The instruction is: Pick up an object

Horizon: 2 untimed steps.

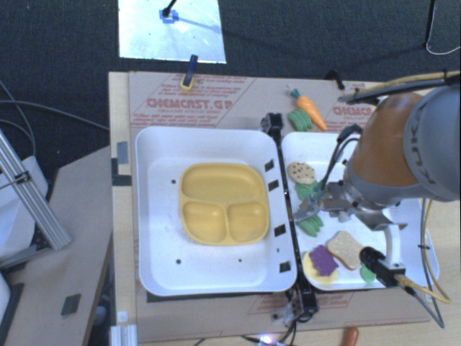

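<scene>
Dark carpet is surrounding the cardboard-topped bench (216, 99), which is carrying two shallow white bins side by side. I am taking the yellow three-compartment plastic plate (223, 203) in the left white bin (155, 157) as my landmark. To its right, across the divider, the right white bin (317, 150) is holding the toy food: a round chocolate-chip cookie (300, 171), a green leafy toy vegetable (311, 223), a slice of toast (346, 249) and a purple piece on a yellow disc (323, 262). My fingers (311, 207) are hanging just above the green piece, right of the plate; whether they are parted I cannot tell, and I am seeing nothing between them. To grasp well, I judge I should be centring over the green piece and descending straight. My grey arm (403, 150) is reaching in from the right, wrist bent downward.
</scene>
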{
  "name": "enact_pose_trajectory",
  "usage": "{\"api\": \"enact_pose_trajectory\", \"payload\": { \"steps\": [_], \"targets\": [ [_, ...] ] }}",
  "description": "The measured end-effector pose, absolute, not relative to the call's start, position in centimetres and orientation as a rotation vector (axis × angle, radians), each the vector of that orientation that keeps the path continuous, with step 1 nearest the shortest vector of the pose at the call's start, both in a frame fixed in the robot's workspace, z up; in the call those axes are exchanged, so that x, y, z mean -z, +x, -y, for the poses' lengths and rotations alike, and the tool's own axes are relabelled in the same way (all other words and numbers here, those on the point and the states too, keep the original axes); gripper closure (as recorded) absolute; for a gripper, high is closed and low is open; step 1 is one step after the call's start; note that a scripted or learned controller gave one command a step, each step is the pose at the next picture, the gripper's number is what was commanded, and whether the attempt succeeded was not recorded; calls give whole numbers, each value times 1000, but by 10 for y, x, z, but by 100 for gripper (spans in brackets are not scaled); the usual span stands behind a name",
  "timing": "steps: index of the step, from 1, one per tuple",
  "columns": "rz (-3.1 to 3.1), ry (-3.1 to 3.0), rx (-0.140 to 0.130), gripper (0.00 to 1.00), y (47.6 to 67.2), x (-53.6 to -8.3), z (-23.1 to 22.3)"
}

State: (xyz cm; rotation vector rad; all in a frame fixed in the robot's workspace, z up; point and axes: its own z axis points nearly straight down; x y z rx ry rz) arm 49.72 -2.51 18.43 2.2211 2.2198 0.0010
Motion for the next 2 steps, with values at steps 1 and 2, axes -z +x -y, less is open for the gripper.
{"api": "enact_pose_trajectory", "payload": {
  "steps": [1,2],
  "targets": [
    [-2216,2230,8,0,484,-119,91],
    [-2224,2217,-3,100,487,-133,86]
  ]
}}
